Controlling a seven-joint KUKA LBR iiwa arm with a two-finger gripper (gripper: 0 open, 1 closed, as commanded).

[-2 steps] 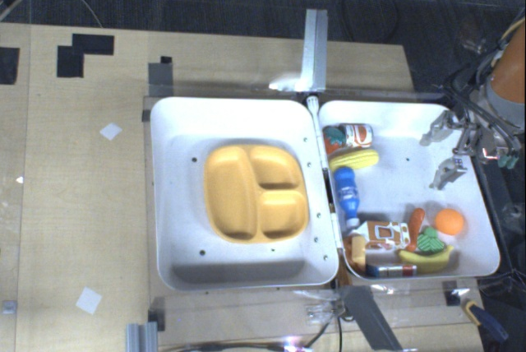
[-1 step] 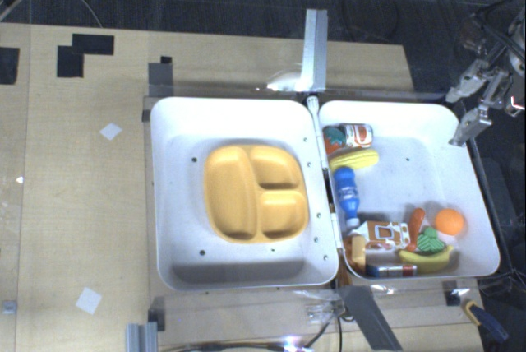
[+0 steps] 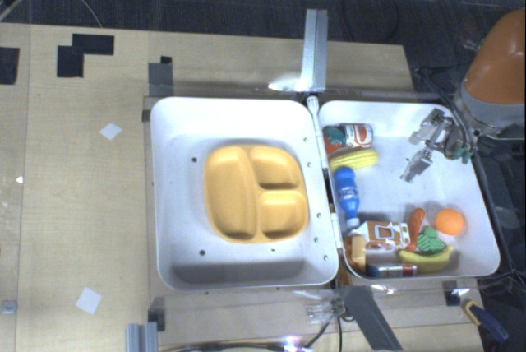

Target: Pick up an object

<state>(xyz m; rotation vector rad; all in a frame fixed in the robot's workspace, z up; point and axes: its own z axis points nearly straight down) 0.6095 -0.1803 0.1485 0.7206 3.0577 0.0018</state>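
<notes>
Camera view: gripper (image 3: 425,147) above right bin (image 3: 468,194)

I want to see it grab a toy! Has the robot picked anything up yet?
Not yet. Nothing looks lifted: the orange ball, banana and blue bottle all lie in the right bin. The gripper hangs open above bare bin floor, holding nothing. Choosing a toy, closing on it and lifting remain.
</notes>
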